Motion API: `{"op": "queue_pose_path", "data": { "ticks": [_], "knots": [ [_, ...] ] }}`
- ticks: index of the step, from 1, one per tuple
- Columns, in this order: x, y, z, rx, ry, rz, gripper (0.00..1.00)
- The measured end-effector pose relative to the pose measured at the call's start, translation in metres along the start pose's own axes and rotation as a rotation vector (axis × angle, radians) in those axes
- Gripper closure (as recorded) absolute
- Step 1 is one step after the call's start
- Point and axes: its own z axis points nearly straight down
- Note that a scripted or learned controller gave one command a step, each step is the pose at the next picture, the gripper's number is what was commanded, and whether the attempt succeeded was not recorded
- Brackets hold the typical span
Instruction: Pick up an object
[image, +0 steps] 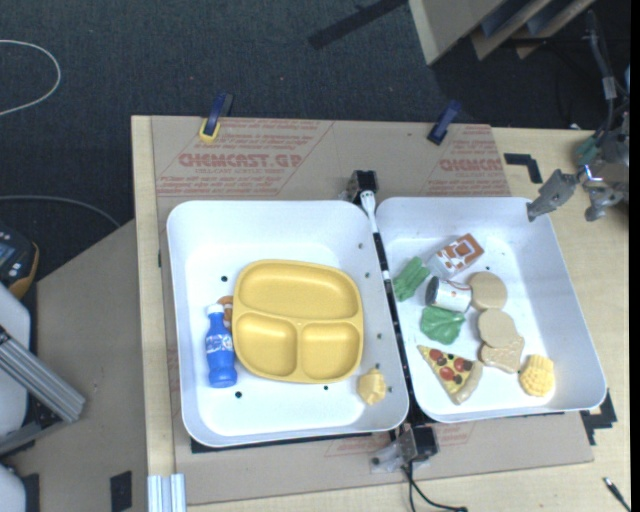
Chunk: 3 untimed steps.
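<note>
The gripper (585, 185) is hovering at the frame's 3 o'clock edge, just past the right bin's (560, 270) 1 o'clock corner, above the bench (300, 160). Its state is something the view is not resolving: cannot tell how far open it is, and nothing is showing in its hold.

The right bin is holding the small items, all well apart from the gripper: a box (459, 254) toward 12 o'clock, a green piece (410, 279) at 10 o'clock, a can (447, 295) lying on its side near the middle, a second green piece (440, 323) just below it, a pizza slice (450, 370) at 6 o'clock, three tan cookies (495, 327) stacked in a line right of centre, and a corn cob (537, 377) at 4 o'clock.

The left bin (200, 230) is carrying a yellow tray (297, 320) in its middle, a blue bottle (220, 348) standing touching the tray's 9 o'clock side, and a yellow lump (372, 386) at the tray's 5 o'clock corner.
</note>
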Motion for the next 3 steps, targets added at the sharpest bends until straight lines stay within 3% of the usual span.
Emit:
{"op": "queue_pose_path", "data": {
  "ticks": [3],
  "knots": [
    [-0.008, -0.021, 0.154, 0.005, 0.002, 0.0, 0.0]
  ]
}}
